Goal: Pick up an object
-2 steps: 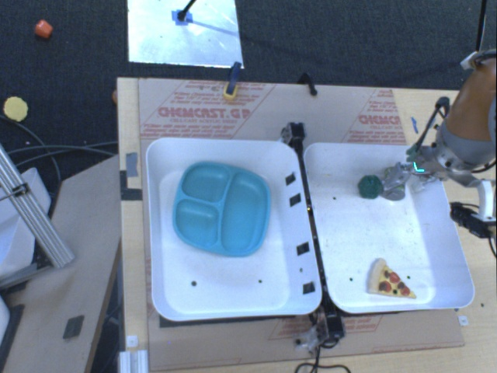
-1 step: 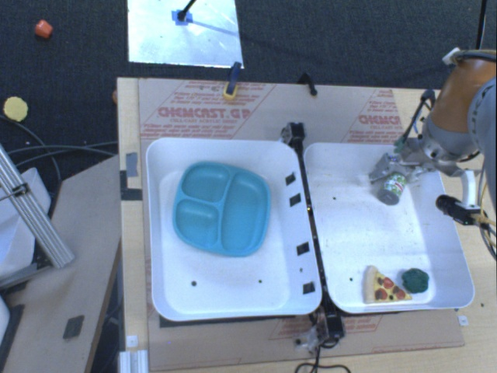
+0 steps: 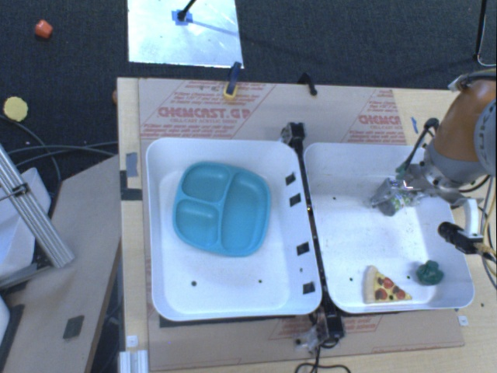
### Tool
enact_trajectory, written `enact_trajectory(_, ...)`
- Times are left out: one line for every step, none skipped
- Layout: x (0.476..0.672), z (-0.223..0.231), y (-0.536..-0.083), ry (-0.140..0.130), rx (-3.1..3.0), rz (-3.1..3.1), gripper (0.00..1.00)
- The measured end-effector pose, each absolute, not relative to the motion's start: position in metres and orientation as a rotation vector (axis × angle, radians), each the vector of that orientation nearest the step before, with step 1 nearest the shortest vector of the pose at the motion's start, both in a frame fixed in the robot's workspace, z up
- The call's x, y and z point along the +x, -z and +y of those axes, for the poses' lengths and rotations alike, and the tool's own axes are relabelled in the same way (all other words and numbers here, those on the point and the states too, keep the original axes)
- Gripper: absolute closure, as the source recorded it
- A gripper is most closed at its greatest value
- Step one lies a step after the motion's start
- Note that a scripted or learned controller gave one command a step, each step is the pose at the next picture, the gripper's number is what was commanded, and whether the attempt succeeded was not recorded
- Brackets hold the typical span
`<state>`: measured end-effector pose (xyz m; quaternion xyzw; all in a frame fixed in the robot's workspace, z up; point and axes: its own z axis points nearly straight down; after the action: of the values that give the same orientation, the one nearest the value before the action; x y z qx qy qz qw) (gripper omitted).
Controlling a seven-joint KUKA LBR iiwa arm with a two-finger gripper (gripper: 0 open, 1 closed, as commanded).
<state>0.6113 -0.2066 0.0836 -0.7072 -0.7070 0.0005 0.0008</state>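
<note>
My gripper (image 3: 390, 196) hangs low over the upper middle of the right bin (image 3: 349, 239), on the grey arm with the orange band (image 3: 466, 123) that comes in from the right. Nothing shows beneath it but the white bin floor. A toy pizza slice (image 3: 383, 286) lies near the right bin's front edge, well below the gripper. A small dark green lump (image 3: 429, 272) sits to the right of the slice, in the front right corner. A blue divided plate (image 3: 222, 208) rests in the left bin (image 3: 159, 247).
A black divider with clips (image 3: 303, 208) runs between the two bins. The bins sit on a cardboard sheet (image 3: 202, 111). A shiny metal sheet (image 3: 183, 22) lies on the dark floor behind, and aluminium framing (image 3: 31, 216) stands at the left.
</note>
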Motion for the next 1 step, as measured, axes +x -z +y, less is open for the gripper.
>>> enact_trajectory(0.6151, -0.2066, -0.0965, 0.005, -2.223, -2.229, 1.0)
